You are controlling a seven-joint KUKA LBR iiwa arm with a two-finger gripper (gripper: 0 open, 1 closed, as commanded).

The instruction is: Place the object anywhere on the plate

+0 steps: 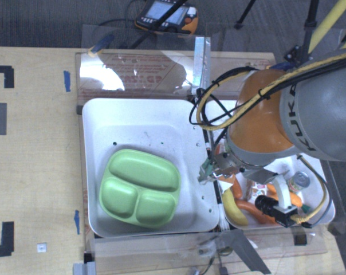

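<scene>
Green plate (140, 188): smooth plastic, rounded, three compartments, lying flat in the left white bin (104, 125), lower left part. Right bin (327, 208) holds a clutter of toy food: yellow banana (234, 209), orange carrot-like piece (250, 206), more. Gripper (214, 168) sits low at the bins' shared edge, above that pile; can't tell its state, wrist blocks it.

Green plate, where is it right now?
The green plate lies in the left bin, toward its front-left corner, left of the arm.
</scene>
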